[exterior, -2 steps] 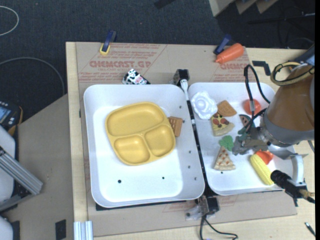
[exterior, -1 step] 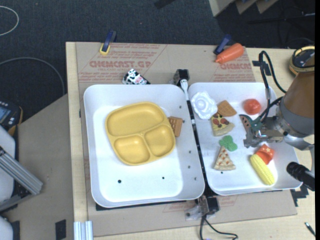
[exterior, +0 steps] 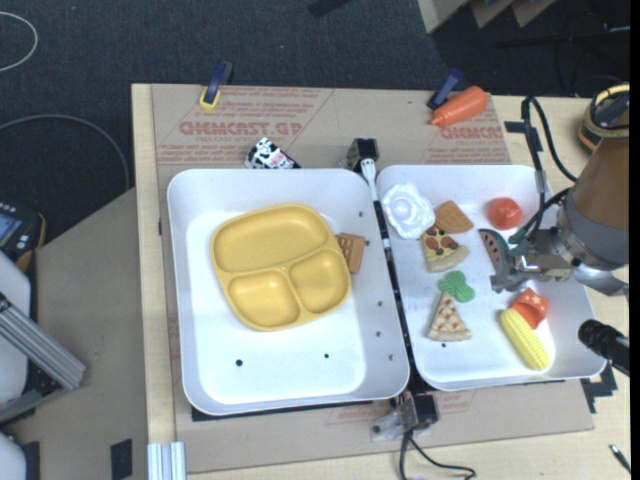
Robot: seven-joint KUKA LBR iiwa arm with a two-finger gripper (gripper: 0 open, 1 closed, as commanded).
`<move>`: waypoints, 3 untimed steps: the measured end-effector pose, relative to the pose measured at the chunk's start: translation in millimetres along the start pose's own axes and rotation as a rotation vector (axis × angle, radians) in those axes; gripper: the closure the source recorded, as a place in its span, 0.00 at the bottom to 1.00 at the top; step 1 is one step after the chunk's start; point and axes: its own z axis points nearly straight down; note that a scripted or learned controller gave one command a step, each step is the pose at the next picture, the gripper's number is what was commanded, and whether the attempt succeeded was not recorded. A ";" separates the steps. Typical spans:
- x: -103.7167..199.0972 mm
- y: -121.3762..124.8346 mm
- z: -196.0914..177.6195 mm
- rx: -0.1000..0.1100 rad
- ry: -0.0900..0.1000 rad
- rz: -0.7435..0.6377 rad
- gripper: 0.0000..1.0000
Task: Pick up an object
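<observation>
From the overhead camera I see my grey arm reaching in from the right, its gripper (exterior: 512,265) low over the right-hand shallow white bin (exterior: 420,363); I cannot tell whether the jaws are released or clenched. Near the tool lie a red plastic tomato (exterior: 505,211), a yellow toy corn cob (exterior: 526,336) with a small red-orange piece (exterior: 532,305) touching its upper end, two toy pizza slices (exterior: 443,248) (exterior: 449,320), a green toy broccoli (exterior: 458,287) and a white fried-egg toy (exterior: 404,212). The left-hand white bin (exterior: 290,373) holds a yellow three-compartment plastic plate (exterior: 281,265). An orange toy carrot (exterior: 459,106) rests on the counter (exterior: 300,118) behind.
</observation>
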 end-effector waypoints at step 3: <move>88.2 27.8 7.6 0.007 0.003 -0.001 1.00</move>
